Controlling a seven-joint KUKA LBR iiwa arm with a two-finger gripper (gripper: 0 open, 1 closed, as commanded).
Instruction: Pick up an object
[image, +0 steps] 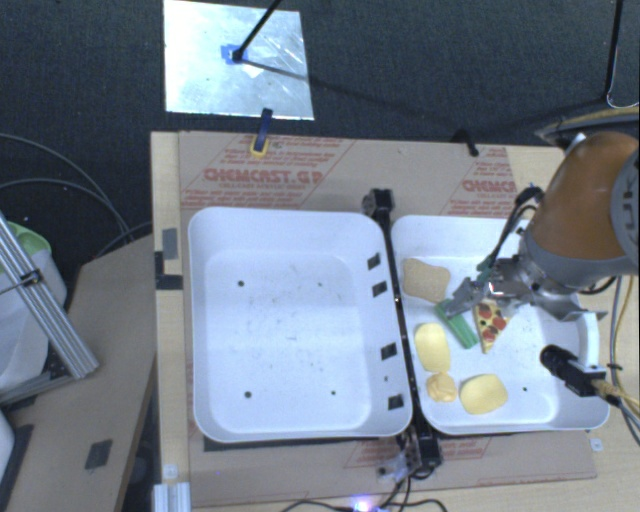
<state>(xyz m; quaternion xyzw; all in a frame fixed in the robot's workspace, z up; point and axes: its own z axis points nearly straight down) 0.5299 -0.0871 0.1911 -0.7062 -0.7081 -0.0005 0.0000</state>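
The right bin (520, 225) holds several small toy foods. A tan bread slice (426, 280) lies near its left wall. Below it are a green stick-like piece (461, 330) and a pizza slice (489, 325) side by side. Three yellow pieces sit toward the front: one (433, 347), a smaller one (440, 387) and a rounder one (483, 394). My gripper (463, 299) reaches in from the right, low over the bin, its tip just above the green piece and between the bread and the pizza slice. Nothing shows as held.
The left bin (285, 320) stands beside the right one, with a black divider rail (393, 300) between them. The arm's orange band (590, 190) and grey wrist hang over the right bin's far right side. A black fitting (566, 369) juts out near the front right corner.
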